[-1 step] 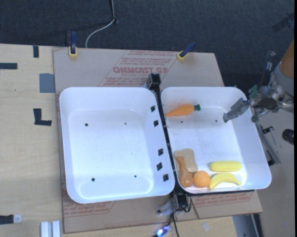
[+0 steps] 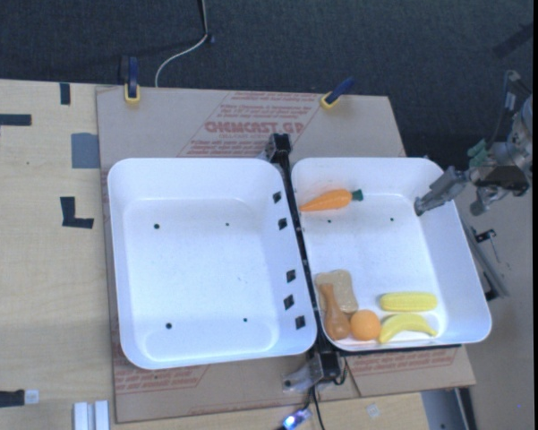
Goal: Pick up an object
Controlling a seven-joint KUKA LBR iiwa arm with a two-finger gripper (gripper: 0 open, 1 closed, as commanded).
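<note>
The grey two-finger gripper (image 2: 455, 195) hung at the frame's right, fingers spread, grasping nothing. An orange plastic carrot (image 2: 327, 201) lay in the right white bin (image 2: 452, 240).

In the right bin, a carrot (image 2: 328, 201) lies flat at the far left; bread (image 2: 338, 287), an orange (image 2: 365, 326) and two bananas (image 2: 407, 315) cluster at the near edge

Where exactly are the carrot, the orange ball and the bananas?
Orange toy carrot with green tip (image 2: 327, 201), camera view, middle of its body.
Small round orange ball (image 2: 365, 326), camera view, its centre.
Yellow toy bananas (image 2: 407, 302), camera view, middle of the upper one.
</note>
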